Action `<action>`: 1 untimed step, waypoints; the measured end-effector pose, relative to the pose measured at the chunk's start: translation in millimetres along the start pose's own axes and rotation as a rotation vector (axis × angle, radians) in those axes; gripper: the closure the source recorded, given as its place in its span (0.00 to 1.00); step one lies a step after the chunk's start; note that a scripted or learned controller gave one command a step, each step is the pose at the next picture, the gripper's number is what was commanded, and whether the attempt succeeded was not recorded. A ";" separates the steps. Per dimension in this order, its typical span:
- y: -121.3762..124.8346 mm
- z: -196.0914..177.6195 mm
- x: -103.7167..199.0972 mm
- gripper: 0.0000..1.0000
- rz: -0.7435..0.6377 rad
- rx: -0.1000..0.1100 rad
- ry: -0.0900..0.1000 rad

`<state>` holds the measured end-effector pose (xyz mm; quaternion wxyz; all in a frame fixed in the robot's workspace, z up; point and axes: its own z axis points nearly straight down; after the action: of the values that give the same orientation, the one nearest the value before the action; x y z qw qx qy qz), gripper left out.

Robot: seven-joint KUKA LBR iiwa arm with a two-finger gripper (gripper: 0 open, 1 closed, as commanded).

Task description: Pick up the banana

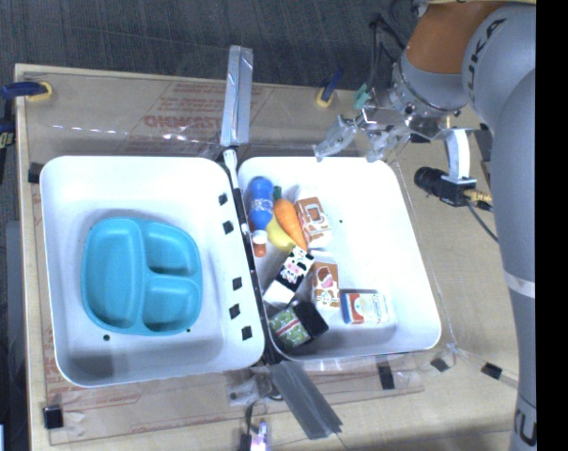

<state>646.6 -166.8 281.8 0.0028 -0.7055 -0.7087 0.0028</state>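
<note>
Banana (pixel 278 236) lying in the right bin (pixel 396 252) near its left wall — mostly tucked under the carrot (pixel 288 219), beside the blue bottle (pixel 260 202) and small cartons. Gripper (pixel 354 139) hovering over the bin's far rim, well apart from the banana, fingers spread open and gripping nothing. Blue tray (pixel 143 275) sitting in the left bin (pixel 68 205).

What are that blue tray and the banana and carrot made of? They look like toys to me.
The blue tray looks like moulded plastic: one even colour, rounded compartments, soft sheen. The carrot is probably plastic too, being smooth, uniformly orange and slightly glossy. The banana is mostly hidden beneath the carrot; its visible yellow part is smooth, likely toy plastic, though I cannot be sure.
</note>
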 end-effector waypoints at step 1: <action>-58.4 176.8 24.8 0.00 -0.558 -0.002 0.001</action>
<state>586.7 -142.4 105.5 0.0028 -0.4831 -0.8755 0.0010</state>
